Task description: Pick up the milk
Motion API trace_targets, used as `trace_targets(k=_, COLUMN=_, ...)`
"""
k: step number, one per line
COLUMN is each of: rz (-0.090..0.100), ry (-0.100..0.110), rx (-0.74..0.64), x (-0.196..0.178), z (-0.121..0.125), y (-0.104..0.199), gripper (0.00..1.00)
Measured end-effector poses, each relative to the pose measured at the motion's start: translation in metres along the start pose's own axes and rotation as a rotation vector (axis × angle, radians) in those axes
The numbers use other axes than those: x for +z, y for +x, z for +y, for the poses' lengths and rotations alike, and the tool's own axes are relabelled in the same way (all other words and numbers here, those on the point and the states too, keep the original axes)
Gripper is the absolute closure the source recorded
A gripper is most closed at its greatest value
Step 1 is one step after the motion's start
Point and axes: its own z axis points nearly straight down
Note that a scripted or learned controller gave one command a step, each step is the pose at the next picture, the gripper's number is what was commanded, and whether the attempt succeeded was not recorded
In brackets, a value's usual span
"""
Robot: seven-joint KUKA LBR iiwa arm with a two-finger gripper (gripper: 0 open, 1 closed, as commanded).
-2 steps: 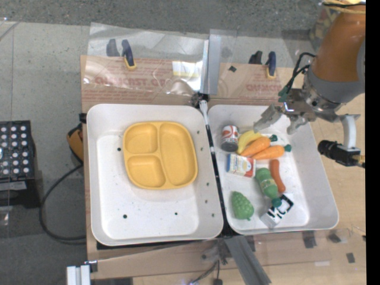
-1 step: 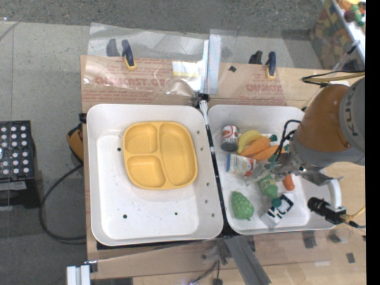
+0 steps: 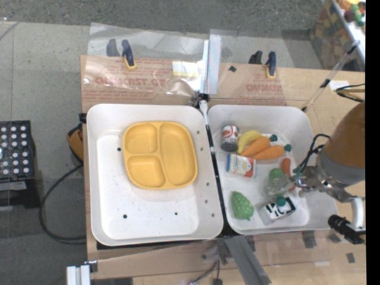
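Observation:
The milk [image 3: 278, 209] is a small white carton with black patches and a green cap, lying on its side near the front edge of the right bin [image 3: 306, 120]. My gripper [image 3: 284, 184] reaches in from the right and hovers just above and behind the carton, over a round green item [image 3: 276, 174]. Nothing is visibly held. The grey arm with its orange band [image 3: 353, 138] stands over the bin's right rim.
The right bin also holds a can [image 3: 230, 136], a banana [image 3: 249, 139], carrots [image 3: 264, 150], a white packet with red and blue print [image 3: 241, 165] and a bumpy green fruit [image 3: 241, 205]. The left bin [image 3: 107, 218] bears a yellow divided plate [image 3: 160, 154].

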Motion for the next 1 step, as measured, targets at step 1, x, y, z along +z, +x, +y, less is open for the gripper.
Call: trace_targets(k=1, rz=0.001, ry=0.001, rx=0.003, x=-0.0086, z=-0.0006, y=-0.0004, gripper=1.0)
